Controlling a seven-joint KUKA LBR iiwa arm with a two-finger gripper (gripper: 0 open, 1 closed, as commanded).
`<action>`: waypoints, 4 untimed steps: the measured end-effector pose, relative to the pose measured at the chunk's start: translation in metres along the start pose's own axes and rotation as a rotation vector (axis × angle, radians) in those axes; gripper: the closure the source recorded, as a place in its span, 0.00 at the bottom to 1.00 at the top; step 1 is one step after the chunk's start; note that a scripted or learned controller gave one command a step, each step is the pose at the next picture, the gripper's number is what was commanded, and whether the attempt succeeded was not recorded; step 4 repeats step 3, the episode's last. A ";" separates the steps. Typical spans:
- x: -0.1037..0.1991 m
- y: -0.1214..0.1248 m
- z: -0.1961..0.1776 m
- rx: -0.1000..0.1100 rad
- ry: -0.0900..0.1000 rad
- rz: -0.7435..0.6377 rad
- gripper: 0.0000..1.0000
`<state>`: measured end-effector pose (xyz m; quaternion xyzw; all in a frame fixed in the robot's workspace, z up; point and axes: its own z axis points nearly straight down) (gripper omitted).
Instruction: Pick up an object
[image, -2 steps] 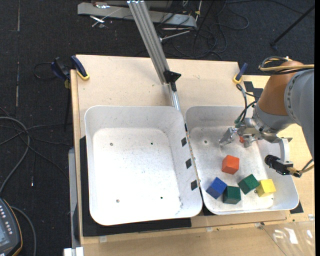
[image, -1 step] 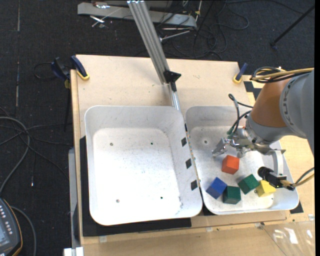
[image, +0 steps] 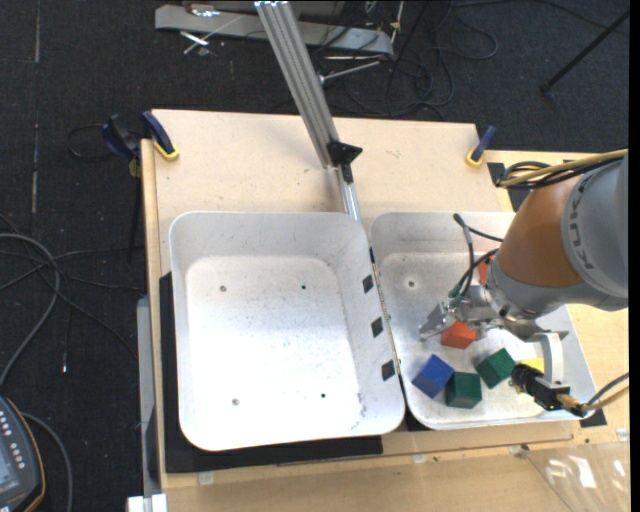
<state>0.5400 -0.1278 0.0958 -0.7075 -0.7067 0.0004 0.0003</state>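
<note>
- The gripper hangs low in the right bin, near its middle, under the grey arm with its orange band.
- Its metal fingers look spread rather than pressed together, with nothing clearly pinched between them.
- An orange-red block lies just beside the fingertips; contact cannot be told.
- Nearer the bin's front edge sit a blue block, a dark green block and a green block, close together.
- The left bin lies alongside.
</note>
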 end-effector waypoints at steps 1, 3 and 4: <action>-0.001 0.002 -0.010 -0.003 -0.001 0.000 1.00; 0.147 0.020 -0.099 -0.003 0.002 -0.011 1.00; 0.147 0.020 -0.099 -0.003 0.002 -0.011 1.00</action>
